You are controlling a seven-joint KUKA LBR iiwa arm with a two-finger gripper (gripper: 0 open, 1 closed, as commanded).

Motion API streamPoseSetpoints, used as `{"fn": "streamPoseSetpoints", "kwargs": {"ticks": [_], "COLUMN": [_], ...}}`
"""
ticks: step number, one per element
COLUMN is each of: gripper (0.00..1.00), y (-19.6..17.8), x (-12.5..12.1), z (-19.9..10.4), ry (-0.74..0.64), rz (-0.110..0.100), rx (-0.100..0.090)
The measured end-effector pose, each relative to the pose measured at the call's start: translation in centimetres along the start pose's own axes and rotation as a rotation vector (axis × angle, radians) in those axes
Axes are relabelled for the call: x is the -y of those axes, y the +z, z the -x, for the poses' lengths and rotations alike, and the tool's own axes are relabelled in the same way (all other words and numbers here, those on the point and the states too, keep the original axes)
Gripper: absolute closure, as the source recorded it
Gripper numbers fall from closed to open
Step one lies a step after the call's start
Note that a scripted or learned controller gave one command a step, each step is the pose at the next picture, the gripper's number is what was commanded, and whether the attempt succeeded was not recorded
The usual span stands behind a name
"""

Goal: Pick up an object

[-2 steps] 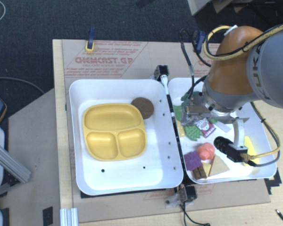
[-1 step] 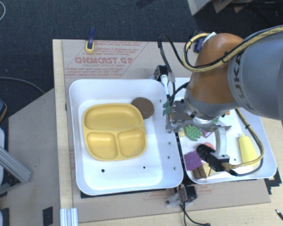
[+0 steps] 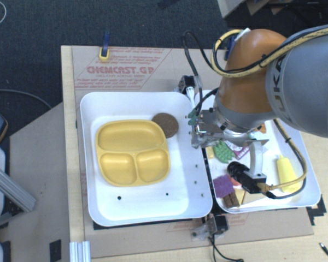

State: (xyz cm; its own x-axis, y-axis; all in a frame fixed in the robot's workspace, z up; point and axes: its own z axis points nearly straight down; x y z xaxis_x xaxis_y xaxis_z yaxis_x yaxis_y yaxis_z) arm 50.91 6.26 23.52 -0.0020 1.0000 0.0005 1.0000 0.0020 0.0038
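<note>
My pincer (image 3: 206, 137) hangs over the edge of the cluttered bin (image 3: 312, 189). Honestly can't tell how wide it is, my wrist blocks it. Green meshy thing (image 3: 224, 150) sits just beside it, purple block (image 3: 224, 185) a bit further off. Brown disc (image 3: 165, 124) and yellow divided tray (image 3: 134, 152) lie in the other bin (image 3: 153, 207).

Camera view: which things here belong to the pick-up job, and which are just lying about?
Job: yellow divided plate, brown disc, both in the left bin; green piece, purple block, yellow block in the right bin.
Lying about: printed cardboard sheet, small clamp at its top edge.
</note>
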Motion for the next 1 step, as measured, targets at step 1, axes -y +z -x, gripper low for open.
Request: {"fn": "streamPoseSetpoints", "kwargs": {"ticks": [1], "gripper": [1.00], "y": [0.14], "x": [-0.32], "z": [-0.15], "ry": [0.002], "rz": [-0.002], "rx": [0.000]}}
